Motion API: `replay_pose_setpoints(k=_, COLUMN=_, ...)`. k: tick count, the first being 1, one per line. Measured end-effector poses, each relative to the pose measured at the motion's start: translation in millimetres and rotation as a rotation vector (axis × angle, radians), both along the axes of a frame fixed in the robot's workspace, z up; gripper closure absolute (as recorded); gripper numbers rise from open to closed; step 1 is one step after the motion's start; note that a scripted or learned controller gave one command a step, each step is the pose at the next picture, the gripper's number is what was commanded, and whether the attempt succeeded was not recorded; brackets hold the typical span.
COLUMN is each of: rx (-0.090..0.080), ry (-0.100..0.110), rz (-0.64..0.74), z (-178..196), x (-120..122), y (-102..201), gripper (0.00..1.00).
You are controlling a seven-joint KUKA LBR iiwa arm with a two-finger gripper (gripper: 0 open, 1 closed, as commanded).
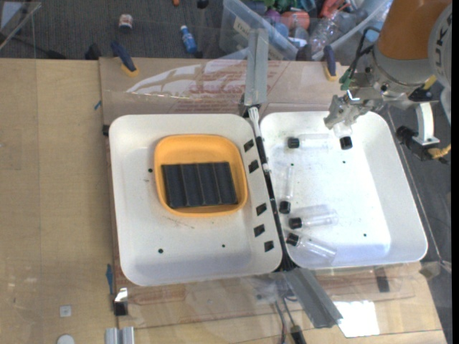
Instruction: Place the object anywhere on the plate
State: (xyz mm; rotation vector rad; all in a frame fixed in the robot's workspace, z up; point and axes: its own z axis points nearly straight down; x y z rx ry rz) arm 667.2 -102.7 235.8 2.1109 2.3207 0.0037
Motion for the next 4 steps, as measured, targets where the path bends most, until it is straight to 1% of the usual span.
replay_pose_setpoints(k=1, rx=-0.001, ry=-0.002, rz=0.139, z=20.4, x=0.2, y=8.2, gripper=1.00)
replay_pose_setpoints(k=2, rx=-0.002, ry=-0.001, rz=0.330, z=24.1, x=0.6, y=1.0, gripper=1.00)
replay_pose_setpoints(k=3, rx=-0.003, ry=-0.002, rz=0.510, z=29.8, x=0.8, y=0.0, gripper=1.00)
replay_pose_setpoints(k=4, rx=-0.004, ry=-0.003, rz=0.563, z=50.6, x=0.9, y=-14.0, gripper=1.00)
